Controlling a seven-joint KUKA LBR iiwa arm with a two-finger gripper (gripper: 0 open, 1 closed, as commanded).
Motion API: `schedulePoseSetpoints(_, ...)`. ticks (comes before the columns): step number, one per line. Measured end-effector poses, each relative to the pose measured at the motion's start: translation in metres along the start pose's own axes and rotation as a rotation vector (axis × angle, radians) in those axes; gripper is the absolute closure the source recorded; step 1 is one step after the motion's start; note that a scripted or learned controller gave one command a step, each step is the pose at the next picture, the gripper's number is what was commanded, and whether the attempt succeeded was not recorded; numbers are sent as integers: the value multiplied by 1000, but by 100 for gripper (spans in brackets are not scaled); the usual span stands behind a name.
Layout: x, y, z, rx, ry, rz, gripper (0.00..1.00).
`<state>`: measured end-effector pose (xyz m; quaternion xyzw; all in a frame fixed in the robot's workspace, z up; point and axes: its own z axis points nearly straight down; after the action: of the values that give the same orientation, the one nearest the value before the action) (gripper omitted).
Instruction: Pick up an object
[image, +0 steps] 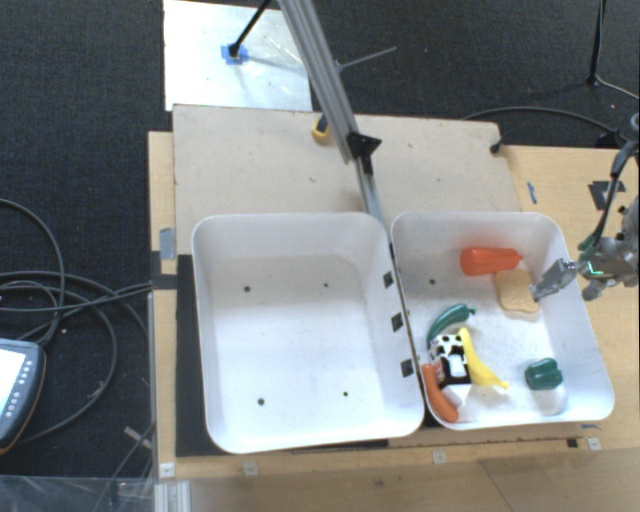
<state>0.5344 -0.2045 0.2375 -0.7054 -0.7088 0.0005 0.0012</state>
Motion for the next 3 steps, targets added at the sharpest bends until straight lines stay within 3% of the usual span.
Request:
schedulePoseSetpoints(1, 0, 1, -2, -4, -1, 0, 0)
schedulePoseSetpoints(3, -4, 4, 121, 1, 0, 4, 0)
